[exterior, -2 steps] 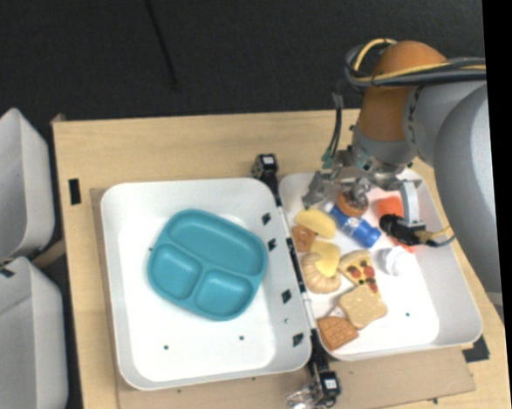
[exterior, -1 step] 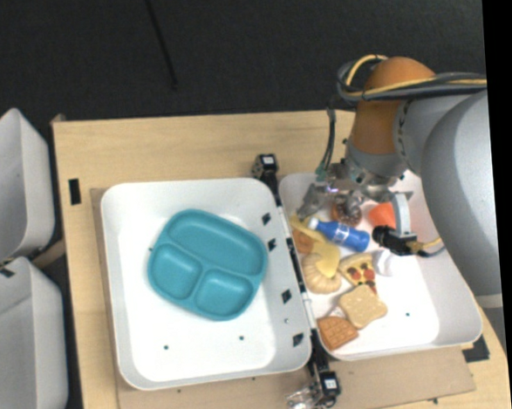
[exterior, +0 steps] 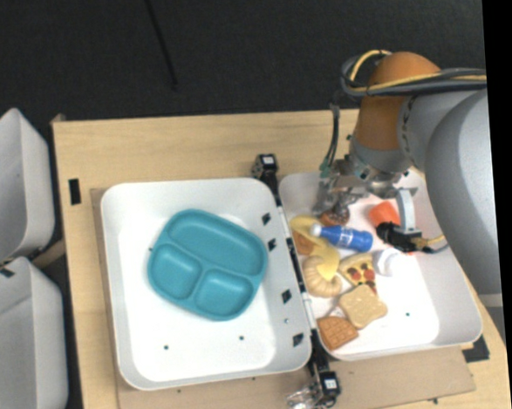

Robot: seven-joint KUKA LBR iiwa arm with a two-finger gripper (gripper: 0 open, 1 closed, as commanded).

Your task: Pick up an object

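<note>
- Two white bins sit side by side on your bench: the left bin (exterior: 126, 339) carries a teal divided plate (exterior: 208, 264); the right bin (exterior: 439, 318) carries a pile of toy food.
- Your gripper (exterior: 336, 198) is down at the pile's 12 o'clock edge, near the right bin's top-left corner.
- Whether anything is gripped, or how the gripper is set, cannot be told; it blurs into the clutter.
- Blue bottle (exterior: 346, 236) lies flat just at 6 o'clock from the gripper, white cap to 3 o'clock.
- Yellow piece (exterior: 305, 228) at the gripper's 7 o'clock, touching the bottle.
- Orange-red piece (exterior: 383, 212) at its 4 o'clock.
- Toast slice (exterior: 362, 305) and waffle cracker (exterior: 337, 331) well apart, toward 6 o'clock.
</note>
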